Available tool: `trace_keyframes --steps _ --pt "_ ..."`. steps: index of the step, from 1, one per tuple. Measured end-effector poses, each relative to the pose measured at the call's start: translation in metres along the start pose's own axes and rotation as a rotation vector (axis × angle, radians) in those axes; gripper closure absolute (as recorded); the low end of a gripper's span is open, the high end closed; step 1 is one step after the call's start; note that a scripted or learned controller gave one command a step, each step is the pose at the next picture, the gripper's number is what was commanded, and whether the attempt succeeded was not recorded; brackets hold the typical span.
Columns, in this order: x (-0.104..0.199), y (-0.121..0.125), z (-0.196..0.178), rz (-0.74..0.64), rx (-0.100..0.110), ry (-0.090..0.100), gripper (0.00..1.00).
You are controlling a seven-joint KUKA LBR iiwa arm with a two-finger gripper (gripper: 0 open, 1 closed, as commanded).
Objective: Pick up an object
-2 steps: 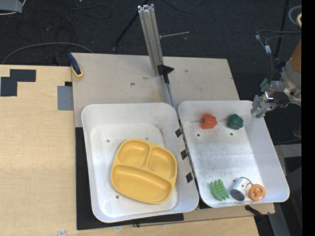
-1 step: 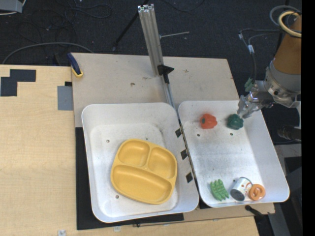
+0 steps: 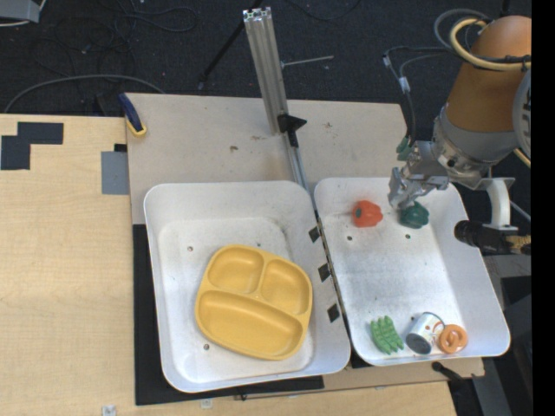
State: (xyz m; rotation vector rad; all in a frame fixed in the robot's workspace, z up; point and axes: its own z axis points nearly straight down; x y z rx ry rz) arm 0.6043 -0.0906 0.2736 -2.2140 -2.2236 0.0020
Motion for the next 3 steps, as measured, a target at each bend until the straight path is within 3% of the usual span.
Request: trace_keyframes --steps 3 --pt "0.157 0.015 0.002 -0.001 -0.002 -0.001 1.0"
